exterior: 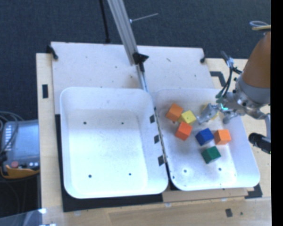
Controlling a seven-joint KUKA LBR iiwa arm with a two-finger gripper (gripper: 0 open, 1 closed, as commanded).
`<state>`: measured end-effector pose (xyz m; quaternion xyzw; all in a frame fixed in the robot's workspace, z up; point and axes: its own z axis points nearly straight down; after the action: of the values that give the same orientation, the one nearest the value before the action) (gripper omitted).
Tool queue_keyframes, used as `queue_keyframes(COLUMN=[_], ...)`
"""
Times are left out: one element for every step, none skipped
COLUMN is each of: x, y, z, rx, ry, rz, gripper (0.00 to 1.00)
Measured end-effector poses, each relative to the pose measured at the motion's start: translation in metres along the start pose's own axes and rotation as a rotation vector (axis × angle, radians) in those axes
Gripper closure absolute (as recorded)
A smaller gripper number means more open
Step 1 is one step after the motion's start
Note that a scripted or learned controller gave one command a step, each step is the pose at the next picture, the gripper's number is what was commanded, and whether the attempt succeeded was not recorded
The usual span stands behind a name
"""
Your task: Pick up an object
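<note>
**Gripper low over the right bin's blocks**

While the grey arm (254, 86) with its orange band reaches in from the right, its gripper (212, 111) sits low inside the right bin (240, 173), near that bin's far side. Whether its fingers are spread or pressed together cannot be told from this slanted view; the metal parts there blur together, and no block can be seen between them.

Six coloured blocks lie in a loose cluster in the right bin. A yellow block (189, 117) lies just left of the gripper, very close to it, though contact is unclear. An orange block (174, 112) sits to the yellow one's left, touching or nearly touching it, and a second orange block (183, 131) lies just in front of the yellow one. A blue block (204, 136) rests near the middle of the cluster, with a third orange block (222, 136) just beside it on the right. A green block (210, 154) lies nearest the camera, just in front of the blue one.

Beside it on the counter (46, 126), the left bin (108, 140) shows a speckled white floor. A slanted aluminium rail (122, 25) rises from behind the two bins.
</note>
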<state>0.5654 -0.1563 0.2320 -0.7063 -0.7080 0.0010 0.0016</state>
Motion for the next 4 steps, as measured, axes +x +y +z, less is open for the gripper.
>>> queue_keyframes(x=[0.0, 0.006, -0.004, -0.003], y=[0.001, -0.003, -0.005, -0.001], z=[-0.002, 0.058, 0.109, 0.106], rx=[-0.005, 0.002, -0.018, -0.025], ry=[-0.001, -0.001, -0.013, -0.01], rz=[0.001, 0.005, 0.006, 0.005], gripper=[0.0, 0.0, 0.0, 0.0])
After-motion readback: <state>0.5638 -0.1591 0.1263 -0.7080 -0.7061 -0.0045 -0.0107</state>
